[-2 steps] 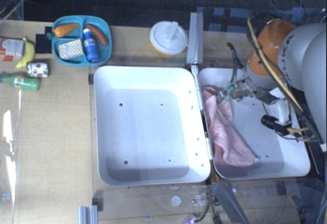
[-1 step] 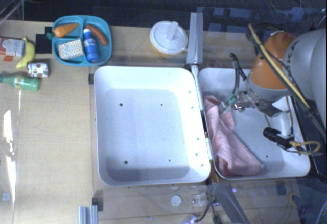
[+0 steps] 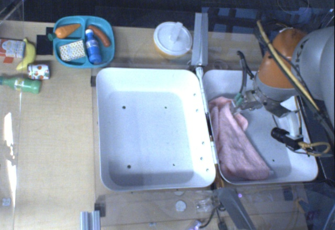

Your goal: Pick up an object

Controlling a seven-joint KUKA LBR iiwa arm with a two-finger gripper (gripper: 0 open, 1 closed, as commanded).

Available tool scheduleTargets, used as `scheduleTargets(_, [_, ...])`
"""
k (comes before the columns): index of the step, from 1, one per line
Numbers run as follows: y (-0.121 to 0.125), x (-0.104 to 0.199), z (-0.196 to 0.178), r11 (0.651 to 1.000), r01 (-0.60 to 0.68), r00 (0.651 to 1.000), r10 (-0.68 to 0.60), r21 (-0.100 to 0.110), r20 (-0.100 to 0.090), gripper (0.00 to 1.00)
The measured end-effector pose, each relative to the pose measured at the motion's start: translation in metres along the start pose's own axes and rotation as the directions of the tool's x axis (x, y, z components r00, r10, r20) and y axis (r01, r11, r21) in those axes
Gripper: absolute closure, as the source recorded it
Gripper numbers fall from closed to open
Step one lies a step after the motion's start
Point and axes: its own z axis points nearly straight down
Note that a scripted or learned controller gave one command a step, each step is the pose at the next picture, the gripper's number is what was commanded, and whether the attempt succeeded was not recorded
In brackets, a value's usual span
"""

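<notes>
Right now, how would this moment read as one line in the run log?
end effector: at pink towel's top edge | towel: in right bin | lifted: no

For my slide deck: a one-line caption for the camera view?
The arm's claw meets the pink towel in the right bin.

A robotics lab: bench (image 3: pixel 52 145) with white bins (image 3: pixel 152 129), cabled arm (image 3: pixel 293 66).

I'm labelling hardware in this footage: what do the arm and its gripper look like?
The arm is bulky, rounded and grey, with an orange band above the wrist. A yellow-tan cable and a thin black one run along it. The gripper is small, grey and metallic, with dark parts behind it.
</notes>
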Motion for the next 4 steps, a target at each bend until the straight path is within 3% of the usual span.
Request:
scheduleTargets(1, [0.0, 0.0, 0.0, 1.0, 0.0, 1.0, 0.0, 0.0, 0.001, 0.0])
scheduleTargets(2, [-0.019, -0.011, 0.012, 0.999, 0.044, 0.999, -0.044, 0.005, -0.002, 0.0])
scheduleTargets(3, [-0.016, -0.011, 0.0, 0.999, 0.045, 0.999, -0.045, -0.002, 0.0, 1.0])
scheduleTargets(4, [-0.017, -0.011, 0.0, 0.999, 0.045, 0.999, -0.045, -0.001, 0.0, 0.0])
